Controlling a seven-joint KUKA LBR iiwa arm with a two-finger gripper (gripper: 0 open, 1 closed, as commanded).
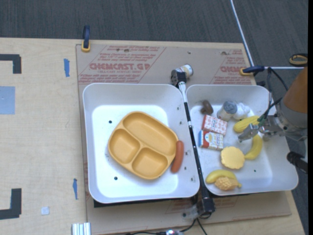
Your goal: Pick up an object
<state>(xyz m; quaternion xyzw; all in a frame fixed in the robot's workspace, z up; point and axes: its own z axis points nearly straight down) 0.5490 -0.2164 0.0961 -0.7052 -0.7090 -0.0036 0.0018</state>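
My gripper (251, 131) is low in the right bin (281, 180), reaching in from the right edge. It sits between two yellow bananas: one (244, 123) just above it and one (255, 148) just below it. A yellow round piece (232, 157) lies to its lower left. A red and white carton (213, 131) lies left of it. A brown piece (207, 106) and a grey and white object (231, 108) rest at the back of the bin. A third banana with a corn cob (223, 179) lies near the front.
The left bin (98, 131) holds a yellow divided plate (142, 145) and a sausage (178, 156) against its right wall. A black divider bar (190, 131) runs between the bins. Clamps (86, 37) hold the board at the back.
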